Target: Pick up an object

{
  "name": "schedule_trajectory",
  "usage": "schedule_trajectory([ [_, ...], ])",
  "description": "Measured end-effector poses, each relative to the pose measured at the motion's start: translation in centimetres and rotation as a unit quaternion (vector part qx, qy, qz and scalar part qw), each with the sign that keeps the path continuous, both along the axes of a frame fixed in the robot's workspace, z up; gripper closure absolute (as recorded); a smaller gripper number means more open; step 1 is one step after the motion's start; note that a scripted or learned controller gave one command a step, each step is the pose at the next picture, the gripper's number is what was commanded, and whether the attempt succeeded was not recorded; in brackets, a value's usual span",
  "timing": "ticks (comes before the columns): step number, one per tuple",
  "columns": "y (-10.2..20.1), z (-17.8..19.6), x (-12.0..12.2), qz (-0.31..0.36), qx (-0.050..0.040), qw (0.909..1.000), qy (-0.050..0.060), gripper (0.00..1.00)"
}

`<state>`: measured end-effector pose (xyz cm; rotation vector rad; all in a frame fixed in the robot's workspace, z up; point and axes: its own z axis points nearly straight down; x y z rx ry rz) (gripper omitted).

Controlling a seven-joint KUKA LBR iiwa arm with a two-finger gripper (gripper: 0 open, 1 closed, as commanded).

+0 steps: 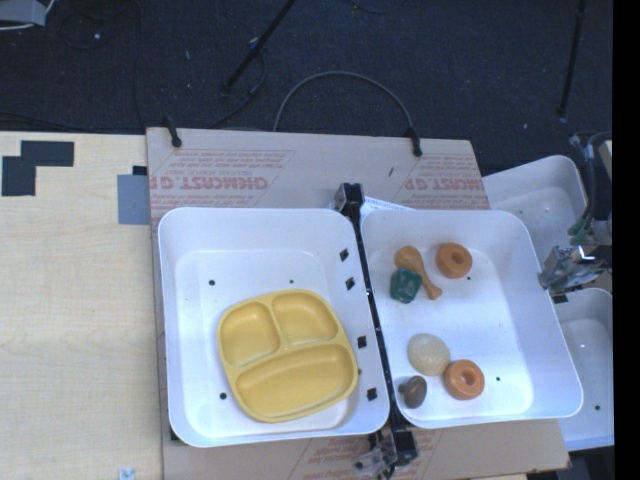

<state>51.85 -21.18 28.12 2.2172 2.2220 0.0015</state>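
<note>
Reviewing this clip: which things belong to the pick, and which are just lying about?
Belongs to the job: tool, beside the right bin; in that bin, upper orange ring, lower orange ring, green piece, tan piece, pale ball, brown lump.
Lying about, likely: yellow divided tray in the left bin; cardboard sheet; floor cables.

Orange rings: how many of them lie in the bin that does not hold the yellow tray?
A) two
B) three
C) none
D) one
A: one orange ring lies near the far wall of that bin, and a second ring lies near its front wall.
</note>
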Motion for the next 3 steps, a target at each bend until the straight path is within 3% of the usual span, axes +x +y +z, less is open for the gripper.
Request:
schedule_trajectory([
  [3,16.9,-4.2,1.1,0.001,0.0019,1.0000,0.004,1.00],
])
